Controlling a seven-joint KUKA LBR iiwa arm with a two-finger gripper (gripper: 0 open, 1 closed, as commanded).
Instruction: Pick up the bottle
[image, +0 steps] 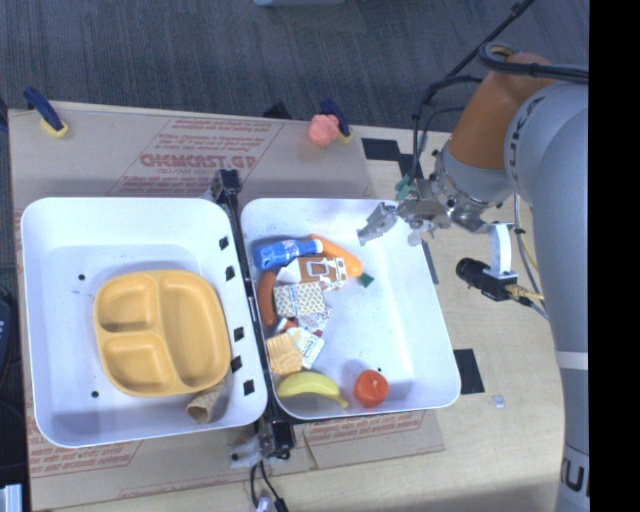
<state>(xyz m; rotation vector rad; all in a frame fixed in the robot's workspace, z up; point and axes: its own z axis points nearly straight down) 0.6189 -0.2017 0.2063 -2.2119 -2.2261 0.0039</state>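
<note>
Beneath the claw, bare white floor of the right bin; fingers spread, pinching nothing. Farther left, touching a pile of packets, the bottle, lying flat with blue label. Best shifted left, lowered squarely across the body, clear of the clutter.

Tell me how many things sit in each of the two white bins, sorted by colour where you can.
Left bin:
Yellow divided plate: 1
Tan cone: 1
Right bin:
Blue-capped bottle: 1
Yellow banana: 1
Red tomato: 1
Others piled, uncountable.
Total clear: 5
</note>
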